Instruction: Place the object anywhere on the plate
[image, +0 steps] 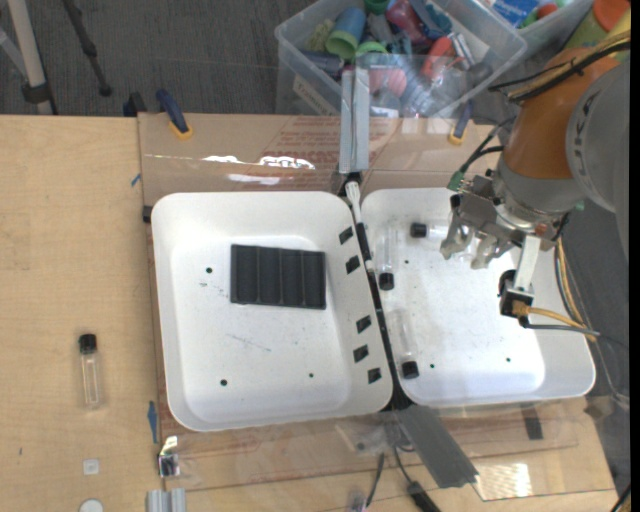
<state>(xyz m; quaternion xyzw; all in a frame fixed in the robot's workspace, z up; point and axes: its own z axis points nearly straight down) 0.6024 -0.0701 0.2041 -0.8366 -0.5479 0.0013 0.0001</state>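
Note:
A black ribbed plate (279, 276) lies flat in the left bin (190, 380), towards its back. In the right bin (560, 375), a clear vial (400, 335) with a black cap lies along the left wall. A second small vial with a black cap (385, 280) lies further back, and a small black piece (417, 230) sits near the back wall. My gripper (469, 248) hangs over the back right part of the right bin, to the right of the black piece. Its fingers point down, stand open, and have nothing between them.
A divider with black clips (360, 300) separates the two bins. Another clear vial (90, 368) lies on the wooden bench at the far left. A clear tub of coloured toys (400, 45) stands behind the bins. An orange cable (555, 320) trails from the wrist over the right bin.

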